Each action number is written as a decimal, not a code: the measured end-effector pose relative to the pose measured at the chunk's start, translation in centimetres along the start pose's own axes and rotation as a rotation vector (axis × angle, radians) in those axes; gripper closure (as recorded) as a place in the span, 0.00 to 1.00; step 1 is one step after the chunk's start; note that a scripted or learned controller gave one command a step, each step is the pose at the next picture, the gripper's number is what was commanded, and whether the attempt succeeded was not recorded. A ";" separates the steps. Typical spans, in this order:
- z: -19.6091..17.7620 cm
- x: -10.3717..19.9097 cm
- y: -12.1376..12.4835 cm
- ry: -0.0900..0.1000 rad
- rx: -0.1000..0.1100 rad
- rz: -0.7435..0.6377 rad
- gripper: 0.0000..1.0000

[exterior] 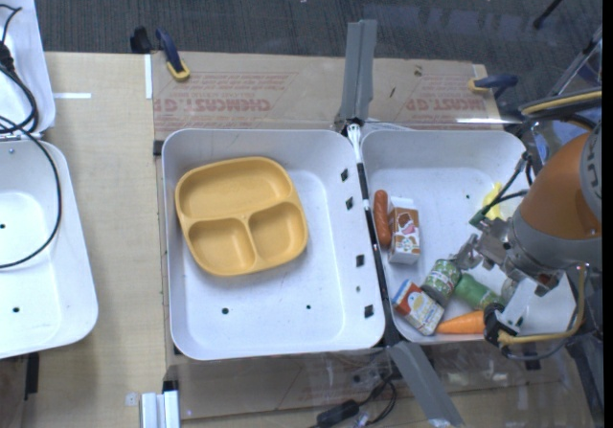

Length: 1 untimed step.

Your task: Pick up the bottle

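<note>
The green plastic bottle (473,290) is lying on its side near the front right corner of the right-hand shallow white bin (441,163), with a small round tin with a green label (442,278) just beside it on the left and an orange toy carrot (461,324) lying just in front of it. The grey two-finger gripper (488,263) is hanging right over the bottle's right end, and whether its jaws are apart or closed, or touching the bottle at all, cannot be told from this angle. To the left of the carrot a small red and white carton (418,307) is resting against the bin's front wall; farther back a second red and white carton (405,231) and a red toy sausage (382,216) are lying side by side. In the left-hand shallow white bin (259,316) a yellow three-compartment plastic tray (240,214) is sitting.
</note>
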State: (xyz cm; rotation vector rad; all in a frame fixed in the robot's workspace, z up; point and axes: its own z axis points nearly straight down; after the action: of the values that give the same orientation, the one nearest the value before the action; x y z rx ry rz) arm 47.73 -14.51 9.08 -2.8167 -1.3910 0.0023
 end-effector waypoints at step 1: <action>-1.1 0.3 0.3 0.006 -0.007 -0.003 1.00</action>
State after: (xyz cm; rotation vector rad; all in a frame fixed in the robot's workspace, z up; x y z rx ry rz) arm 48.21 -14.44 10.18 -2.8180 -1.3966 -0.0113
